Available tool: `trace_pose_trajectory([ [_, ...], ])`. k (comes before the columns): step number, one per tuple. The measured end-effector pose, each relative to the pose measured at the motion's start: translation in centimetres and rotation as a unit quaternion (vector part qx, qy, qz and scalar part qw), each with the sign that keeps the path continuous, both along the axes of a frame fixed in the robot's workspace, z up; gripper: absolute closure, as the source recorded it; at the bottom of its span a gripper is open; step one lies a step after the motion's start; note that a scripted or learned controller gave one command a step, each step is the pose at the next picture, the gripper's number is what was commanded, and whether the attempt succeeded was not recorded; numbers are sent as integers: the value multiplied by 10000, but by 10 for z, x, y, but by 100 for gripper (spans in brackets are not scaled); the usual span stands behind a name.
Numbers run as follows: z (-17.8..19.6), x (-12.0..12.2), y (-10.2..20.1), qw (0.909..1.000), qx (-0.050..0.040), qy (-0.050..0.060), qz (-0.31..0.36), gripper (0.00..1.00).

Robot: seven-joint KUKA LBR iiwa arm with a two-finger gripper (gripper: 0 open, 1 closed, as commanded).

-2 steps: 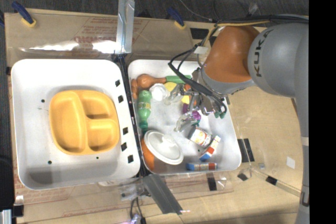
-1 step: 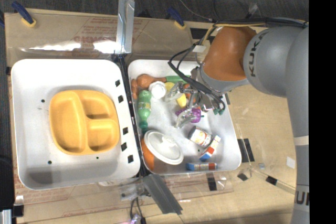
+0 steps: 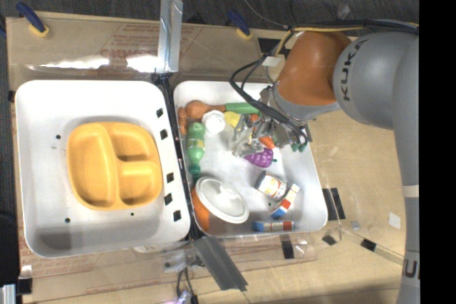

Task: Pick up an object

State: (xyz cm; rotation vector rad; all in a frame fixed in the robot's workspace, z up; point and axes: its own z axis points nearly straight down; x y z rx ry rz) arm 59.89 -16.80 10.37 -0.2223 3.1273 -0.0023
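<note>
My gripper (image 3: 251,141) reaches down into the right bin (image 3: 308,174) from the right, its metal fingers low among the clutter near the bin's middle. A purple object (image 3: 259,158) lies just below the fingertips, with an orange piece (image 3: 266,142) beside it. A white cap-like object (image 3: 214,123), a yellow piece (image 3: 232,120), a green marker (image 3: 241,108) and a brown ball (image 3: 194,112) lie along the bin's far left part. Nothing visibly sits between the fingers.
The left bin (image 3: 43,174) holds a yellow divided plate (image 3: 114,164). In the right bin's near part lie a white bowl (image 3: 222,199) over an orange one (image 3: 200,213), a small white bottle (image 3: 274,186), a pen (image 3: 273,226) and green pieces (image 3: 194,149).
</note>
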Motion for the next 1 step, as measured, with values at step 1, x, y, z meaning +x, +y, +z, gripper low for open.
trace_pose_trajectory([
  [1,133,61,27,9974,0,-45,-726,100],
])
